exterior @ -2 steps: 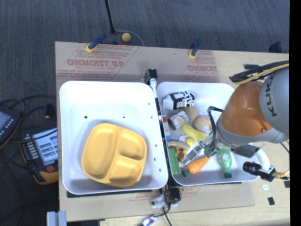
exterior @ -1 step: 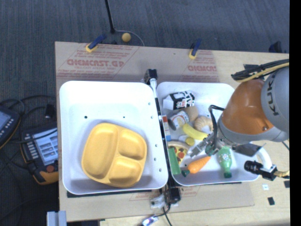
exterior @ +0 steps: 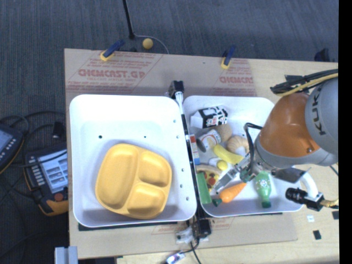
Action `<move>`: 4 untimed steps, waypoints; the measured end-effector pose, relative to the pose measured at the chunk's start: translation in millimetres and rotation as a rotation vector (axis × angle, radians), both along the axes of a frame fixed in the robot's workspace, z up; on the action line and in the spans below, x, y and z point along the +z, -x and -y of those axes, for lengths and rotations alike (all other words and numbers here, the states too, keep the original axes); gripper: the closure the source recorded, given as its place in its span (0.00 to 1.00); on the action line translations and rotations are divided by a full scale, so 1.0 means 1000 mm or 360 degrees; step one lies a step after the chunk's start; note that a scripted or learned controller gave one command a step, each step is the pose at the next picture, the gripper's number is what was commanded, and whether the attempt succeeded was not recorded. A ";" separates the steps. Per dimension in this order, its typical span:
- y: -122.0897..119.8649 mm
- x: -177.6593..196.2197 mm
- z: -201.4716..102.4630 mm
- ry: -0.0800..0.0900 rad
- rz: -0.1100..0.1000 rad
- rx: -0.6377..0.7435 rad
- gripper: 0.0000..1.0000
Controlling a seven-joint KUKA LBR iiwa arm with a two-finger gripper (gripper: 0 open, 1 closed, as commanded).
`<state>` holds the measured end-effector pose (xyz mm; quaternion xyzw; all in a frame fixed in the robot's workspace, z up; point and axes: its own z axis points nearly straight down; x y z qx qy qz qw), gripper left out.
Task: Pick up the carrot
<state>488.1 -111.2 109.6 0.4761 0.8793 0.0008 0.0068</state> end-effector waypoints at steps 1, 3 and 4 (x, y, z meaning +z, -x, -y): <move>0.001 -0.016 -0.007 -0.0003 -0.0003 -0.0141 0.00; -0.004 -0.007 0.013 0.0008 0.0021 0.0322 1.00; 0.004 0.031 -0.015 -0.0008 -0.0021 0.0456 1.00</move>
